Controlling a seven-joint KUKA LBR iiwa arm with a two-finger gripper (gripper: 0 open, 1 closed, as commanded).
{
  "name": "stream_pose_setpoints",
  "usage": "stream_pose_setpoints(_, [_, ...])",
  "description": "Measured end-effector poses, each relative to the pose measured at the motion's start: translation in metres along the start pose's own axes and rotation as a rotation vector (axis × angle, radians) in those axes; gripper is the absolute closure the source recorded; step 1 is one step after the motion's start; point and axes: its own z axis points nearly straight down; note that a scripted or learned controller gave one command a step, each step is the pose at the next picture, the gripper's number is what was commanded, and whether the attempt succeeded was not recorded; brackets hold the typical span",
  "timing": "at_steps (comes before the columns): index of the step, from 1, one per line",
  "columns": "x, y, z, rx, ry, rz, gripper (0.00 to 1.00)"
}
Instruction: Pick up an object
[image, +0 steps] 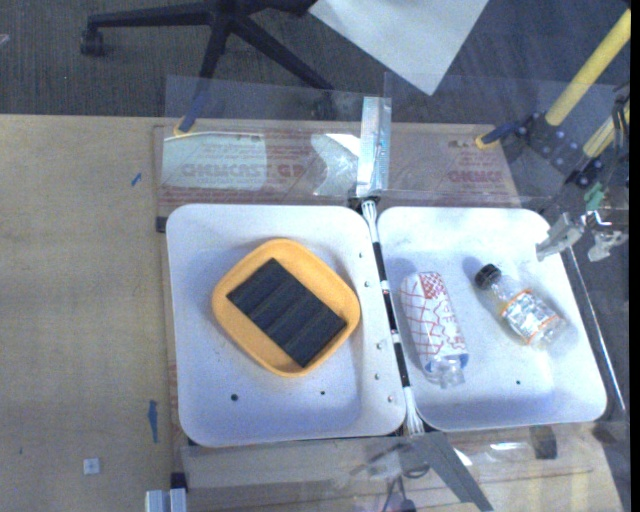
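Observation:
A yellow dish-shaped object (285, 318) with a black ribbed centre lies in the left bin (200, 400). In the right bin (500, 400) a plastic bottle with a red and white label (433, 325) lies on its side near the divider, cap toward the front. A small clear bottle with a black cap and orange label (518, 306) lies to its right. My gripper (578, 228) hangs at the right bin's far right corner, above the rim and apart from both bottles. It is partly cut off and blurred.
A clear upright panel (372, 150) stands behind the bins, over taped cardboard. A yellow-handled tool (590, 65) and dark clamps sit at the upper right. The wooden bench (80, 300) stretches to the left.

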Motion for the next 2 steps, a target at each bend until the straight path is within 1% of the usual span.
stream_pose_setpoints(1, [0.005, 0.024, 0.162, 0.0, 0.008, -0.096, 0.0])
stream_pose_setpoints(2, [0.04, -0.007, 0.169, -0.007, -0.002, -0.165, 0.0])
